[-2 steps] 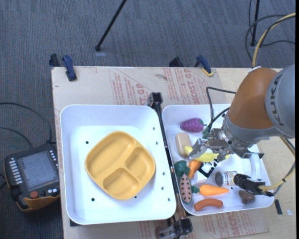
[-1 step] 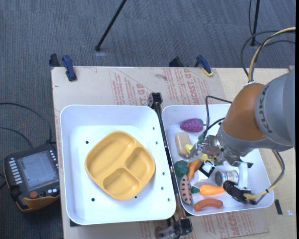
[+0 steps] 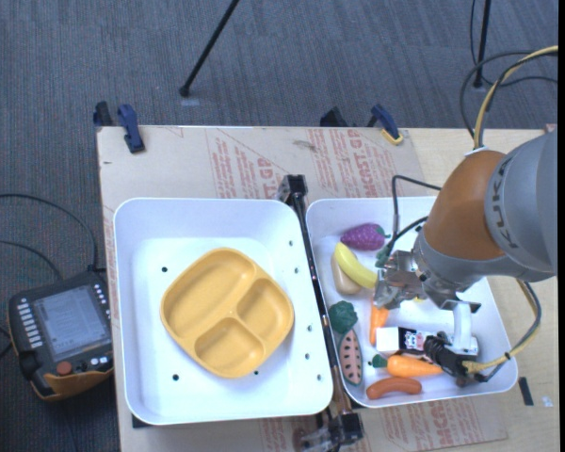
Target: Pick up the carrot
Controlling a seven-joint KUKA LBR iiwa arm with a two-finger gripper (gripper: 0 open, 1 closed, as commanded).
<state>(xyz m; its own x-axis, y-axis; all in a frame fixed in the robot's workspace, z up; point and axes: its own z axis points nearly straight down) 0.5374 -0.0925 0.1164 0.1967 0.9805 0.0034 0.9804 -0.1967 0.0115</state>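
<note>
Two bins: left bin [image 3: 132, 252] holds a yellow divided plate [image 3: 227, 311]; right bin [image 3: 497, 323] holds the toy food
Carrot [image 3: 413, 366]: lies near the front of the right bin, just above a red sausage [image 3: 393, 388]
Second carrot piece [image 3: 378, 323]: upright, directly under the gripper [image 3: 393, 290]
Gripper: low over the right bin, beside the banana [image 3: 353, 265] (open or closed, I cannot tell)
Other food: purple grapes [image 3: 363, 236], watermelon slice [image 3: 351, 357], green piece [image 3: 343, 315]
</note>
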